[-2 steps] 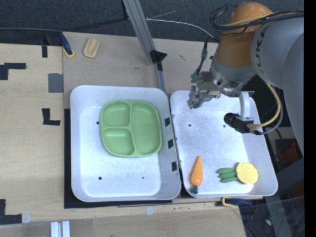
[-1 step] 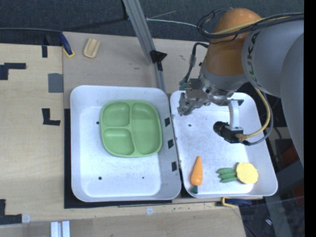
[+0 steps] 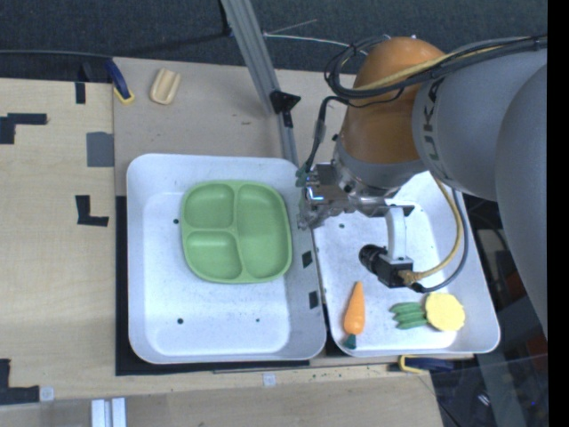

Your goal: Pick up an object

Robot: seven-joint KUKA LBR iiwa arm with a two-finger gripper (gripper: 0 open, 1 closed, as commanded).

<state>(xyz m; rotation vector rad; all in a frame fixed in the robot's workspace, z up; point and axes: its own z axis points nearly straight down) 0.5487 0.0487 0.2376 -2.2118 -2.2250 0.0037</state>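
Floor: dark grey carpet (image 3: 107, 7) behind the table.
Table (image 3: 53, 265): pale wood, black tape marks.
Pole (image 3: 253, 52): grey metal, slanted.

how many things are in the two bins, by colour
green: 2, the divided plate and the bean pods
orange: 1, the carrot
yellow: 1, the round yellow piece
total: 4

— Any lettering to read anywhere?
— Only on the grey arm (image 3: 462, 105): part of dark letters on the casing, seemingly "UK", cut off by the orange band (image 3: 391, 87). 
— On the bins, plate, table?
— Nothing legible there.
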